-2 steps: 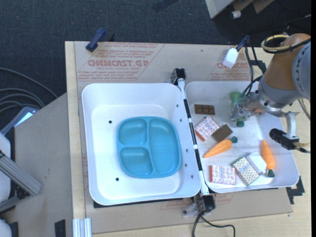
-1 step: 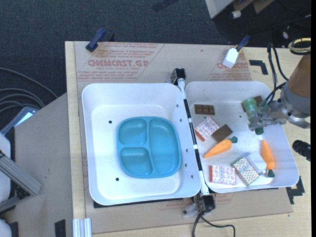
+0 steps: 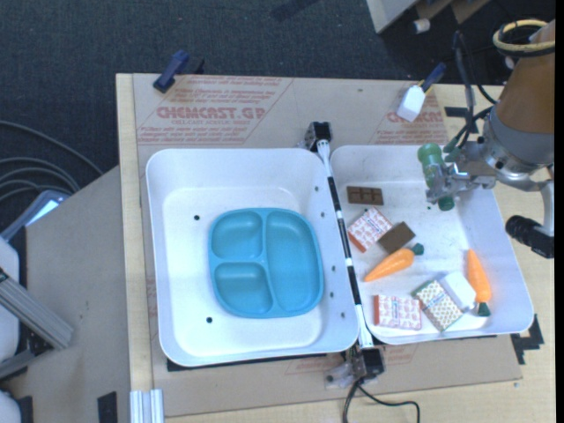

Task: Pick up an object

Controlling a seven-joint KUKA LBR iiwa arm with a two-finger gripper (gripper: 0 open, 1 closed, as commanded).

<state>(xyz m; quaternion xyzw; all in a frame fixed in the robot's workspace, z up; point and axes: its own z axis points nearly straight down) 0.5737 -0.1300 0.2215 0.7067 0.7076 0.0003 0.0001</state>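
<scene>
Frankly, we cannot tell the pincer's (image 3: 438, 181) state; beside it, the right bin (image 3: 507, 267) holds carrots and packets.

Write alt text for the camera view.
A grey robot arm's gripper hangs over the right white bin, which holds two toy carrots, snack packets and a chocolate bar. The left bin holds a blue divided tray.

Blue divided plate (image 3: 265, 262) in the left bin (image 3: 167, 236), blue clamp (image 3: 171, 70) at the board's far corner, cables (image 3: 35, 161) on dark carpet
</scene>
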